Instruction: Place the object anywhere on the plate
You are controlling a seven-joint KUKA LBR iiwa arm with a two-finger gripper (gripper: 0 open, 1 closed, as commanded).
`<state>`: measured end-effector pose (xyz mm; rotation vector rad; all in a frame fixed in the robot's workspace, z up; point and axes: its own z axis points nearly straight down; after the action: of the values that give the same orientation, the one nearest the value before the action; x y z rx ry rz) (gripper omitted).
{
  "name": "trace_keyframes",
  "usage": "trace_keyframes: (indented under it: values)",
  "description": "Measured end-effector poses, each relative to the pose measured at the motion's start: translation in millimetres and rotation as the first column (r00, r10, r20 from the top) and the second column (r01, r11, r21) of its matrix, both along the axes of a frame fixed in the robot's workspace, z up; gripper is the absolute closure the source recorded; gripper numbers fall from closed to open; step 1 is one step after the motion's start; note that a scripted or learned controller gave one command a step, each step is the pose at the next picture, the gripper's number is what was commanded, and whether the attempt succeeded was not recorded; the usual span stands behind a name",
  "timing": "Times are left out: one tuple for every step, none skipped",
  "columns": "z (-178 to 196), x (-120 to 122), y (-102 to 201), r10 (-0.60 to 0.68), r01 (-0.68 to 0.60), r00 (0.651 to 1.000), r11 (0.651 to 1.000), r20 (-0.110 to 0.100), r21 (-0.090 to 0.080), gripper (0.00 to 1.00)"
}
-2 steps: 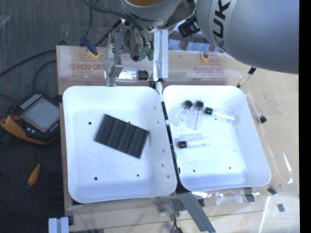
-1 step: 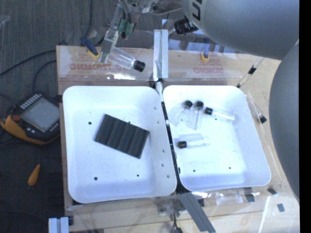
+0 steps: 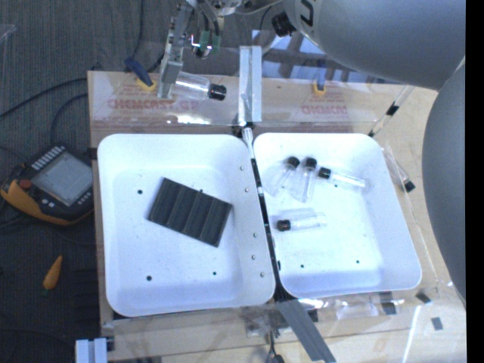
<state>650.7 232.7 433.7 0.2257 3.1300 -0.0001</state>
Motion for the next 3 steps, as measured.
trace_keyframes:
  values:
    - [0.3,13.5,1.0,0.399,-0.399,0.917,0.917,0.001,0.002,1.0]
    - [0.4,18.1,1.3,0.697,-0.697,0.717,0.717,0.002,0.001,1.0]
    - [0.5,17.9,1.7,0.98,-0.98,0.201,0.201,0.004,-0.001,1.0]
